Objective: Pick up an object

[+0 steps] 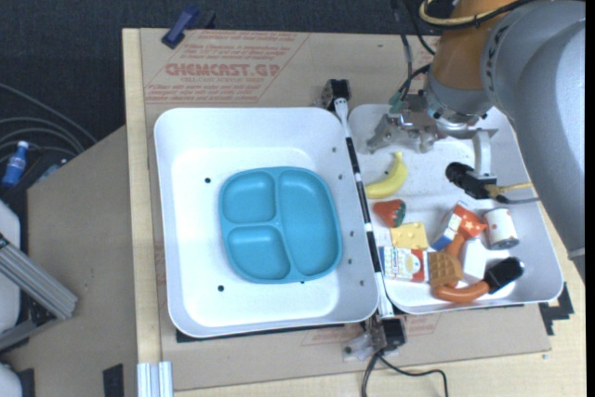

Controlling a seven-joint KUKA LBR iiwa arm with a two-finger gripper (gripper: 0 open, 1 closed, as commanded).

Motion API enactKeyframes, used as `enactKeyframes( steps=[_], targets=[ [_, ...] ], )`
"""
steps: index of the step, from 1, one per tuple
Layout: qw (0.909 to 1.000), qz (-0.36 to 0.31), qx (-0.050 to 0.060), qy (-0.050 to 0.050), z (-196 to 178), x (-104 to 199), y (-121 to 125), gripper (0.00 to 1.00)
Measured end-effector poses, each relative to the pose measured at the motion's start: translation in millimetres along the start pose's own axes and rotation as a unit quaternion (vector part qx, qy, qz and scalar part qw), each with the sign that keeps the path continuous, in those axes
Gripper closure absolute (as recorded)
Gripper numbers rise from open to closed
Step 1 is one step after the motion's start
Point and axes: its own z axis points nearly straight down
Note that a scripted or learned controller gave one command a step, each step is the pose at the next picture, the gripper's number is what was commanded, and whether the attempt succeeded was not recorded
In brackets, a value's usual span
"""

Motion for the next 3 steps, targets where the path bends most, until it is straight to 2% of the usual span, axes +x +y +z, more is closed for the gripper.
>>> enactKeyframes(
  steps=[1, 2, 3],
  targets=[
    [1.0000, 0.000, -0.001, 0.000, -10.8, 0.2, 0.7, 1.00],
    [1.0000, 0.000, -0.001, 0.000, -10.5, 0.2, 0.5, 0.00],
    [1.0000, 0.000, 0.000, 0.000, 0.0, 0.2, 0.0, 0.00]
  ],
)
